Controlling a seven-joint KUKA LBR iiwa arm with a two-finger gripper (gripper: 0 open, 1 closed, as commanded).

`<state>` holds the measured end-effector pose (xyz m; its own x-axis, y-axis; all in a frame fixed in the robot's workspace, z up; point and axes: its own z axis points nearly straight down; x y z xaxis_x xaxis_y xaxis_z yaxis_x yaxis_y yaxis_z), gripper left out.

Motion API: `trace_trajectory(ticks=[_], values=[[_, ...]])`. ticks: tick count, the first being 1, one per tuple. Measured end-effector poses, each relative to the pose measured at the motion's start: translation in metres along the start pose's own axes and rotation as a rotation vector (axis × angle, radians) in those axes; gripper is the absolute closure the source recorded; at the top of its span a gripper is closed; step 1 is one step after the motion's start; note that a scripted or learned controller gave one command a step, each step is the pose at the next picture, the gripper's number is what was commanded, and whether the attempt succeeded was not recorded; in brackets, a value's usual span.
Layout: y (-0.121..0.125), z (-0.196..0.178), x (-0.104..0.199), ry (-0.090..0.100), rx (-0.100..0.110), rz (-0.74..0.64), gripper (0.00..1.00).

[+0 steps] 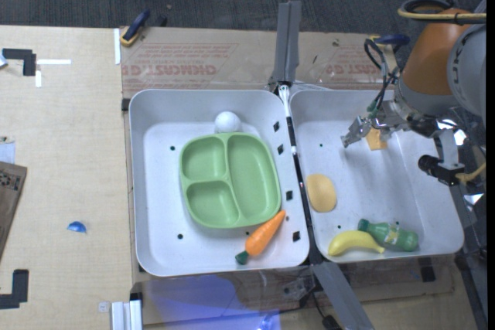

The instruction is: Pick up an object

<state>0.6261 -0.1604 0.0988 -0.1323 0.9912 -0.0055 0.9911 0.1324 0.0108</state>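
Shows a grey robot arm with an orange band (433, 62) coming in from the right and bending down over the far part of the shallow white right-hand bin (387, 189). Places the metal two-finger gripper (360, 134) low above that bin's floor, near its far wall and pointing left. Puts a small tan block (377, 140) right against the gripper, touching or nearly touching it. Cannot tell from this angle whether the gripper is spread, pressed together or pinching the block.

Finds three more things in the same bin, all well apart from the gripper: a dull-yellow egg-shaped lump (322, 192) by the left wall, a yellow toy banana (354, 244) at the near edge, and a small green plastic bottle (390, 236) lying on its side, touching the banana's right end.

Holds, in the shallow white left-hand bin (155, 189), a light-green plastic plate with three compartments (232, 182) in the middle. Sets a small white ball (227, 121) just beyond the plate's far rim, and an orange toy carrot with a green tip (264, 234) slanted against its near right corner.

Leaves a tiny blue object (76, 227) alone on the pale wooden bench (62, 151), far to the left of both bins.
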Motion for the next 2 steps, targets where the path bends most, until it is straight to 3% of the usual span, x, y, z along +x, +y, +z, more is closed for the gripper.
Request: trace_trajectory(ticks=[1, 2], values=[[0.014, 0.0, -0.013, 0.005, 0.007, -0.011, 0.0], [0.015, -0.011, -0.015, -0.003, -0.001, -0.011, 1.0]])
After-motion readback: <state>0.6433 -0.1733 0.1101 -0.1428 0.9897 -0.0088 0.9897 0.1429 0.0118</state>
